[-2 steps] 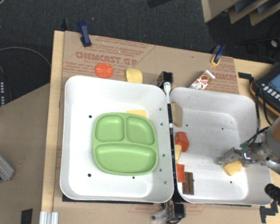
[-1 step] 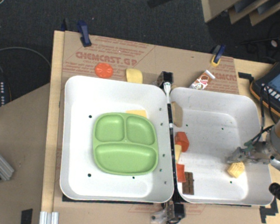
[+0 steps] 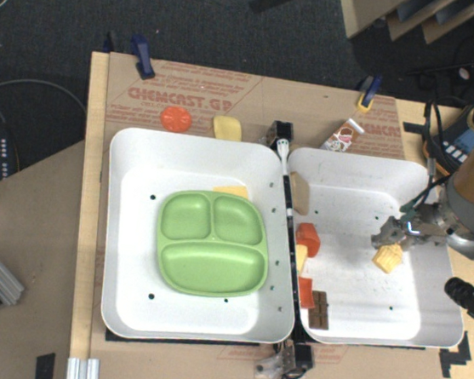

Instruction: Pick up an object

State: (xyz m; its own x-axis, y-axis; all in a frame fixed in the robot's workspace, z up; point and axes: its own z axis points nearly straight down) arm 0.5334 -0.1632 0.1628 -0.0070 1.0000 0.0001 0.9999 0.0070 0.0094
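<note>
The yellow block (image 3: 389, 260) lies in the right bin (image 3: 349, 323), toward its right wall, tilted so its long axis runs diagonally. My gripper (image 3: 398, 236) hangs just above and slightly left of it, near touching. I cannot tell its state. 1 orange block (image 3: 307, 238) sits well apart, against the left wall.

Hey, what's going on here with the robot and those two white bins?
The grey arm reaches in from the right, its pincer low over the right-hand bin, just above a yellow block. Whether it grips the block is unclear. Orange and brown pieces lie along that bin's left wall. The left-hand bin holds a green divided plate with a yellow piece behind it.
</note>
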